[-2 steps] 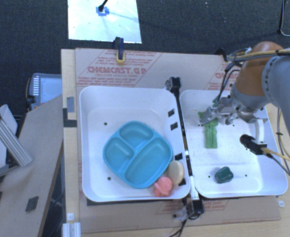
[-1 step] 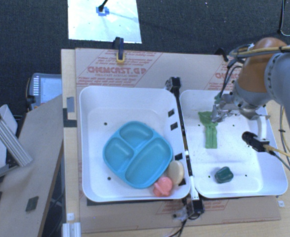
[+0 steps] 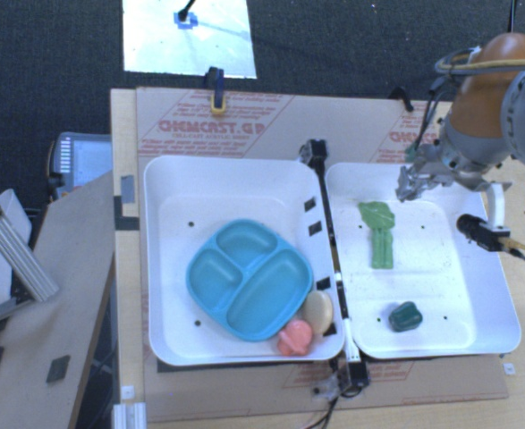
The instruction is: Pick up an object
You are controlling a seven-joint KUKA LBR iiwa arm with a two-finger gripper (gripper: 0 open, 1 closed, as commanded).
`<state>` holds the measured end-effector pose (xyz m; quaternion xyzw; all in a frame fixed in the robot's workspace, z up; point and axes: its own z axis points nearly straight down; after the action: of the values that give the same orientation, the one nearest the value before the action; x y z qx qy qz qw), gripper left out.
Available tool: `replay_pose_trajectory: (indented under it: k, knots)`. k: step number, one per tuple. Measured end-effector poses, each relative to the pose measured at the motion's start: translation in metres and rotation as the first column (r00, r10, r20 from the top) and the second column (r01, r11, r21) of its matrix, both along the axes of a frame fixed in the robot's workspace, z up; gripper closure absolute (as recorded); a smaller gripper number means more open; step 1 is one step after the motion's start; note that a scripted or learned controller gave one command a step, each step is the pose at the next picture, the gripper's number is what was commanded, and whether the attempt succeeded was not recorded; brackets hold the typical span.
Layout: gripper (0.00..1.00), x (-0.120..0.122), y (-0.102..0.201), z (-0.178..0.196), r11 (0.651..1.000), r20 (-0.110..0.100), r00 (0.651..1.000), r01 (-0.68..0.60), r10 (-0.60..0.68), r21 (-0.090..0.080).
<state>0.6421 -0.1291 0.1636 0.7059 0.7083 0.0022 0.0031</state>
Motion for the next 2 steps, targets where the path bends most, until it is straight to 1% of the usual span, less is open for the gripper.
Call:
replay_pose_trajectory:
  k: [1, 2]
  knots:
    - [1.0, 0.001, 0.005, 0.045, 1.0, -0.001, 1.0, -0.001, 0.001, 0.001]
    - [1.0, 0.002, 0.005, 0.074, 1.0, -0.002, 1.0, -0.001, 0.001, 0.001]
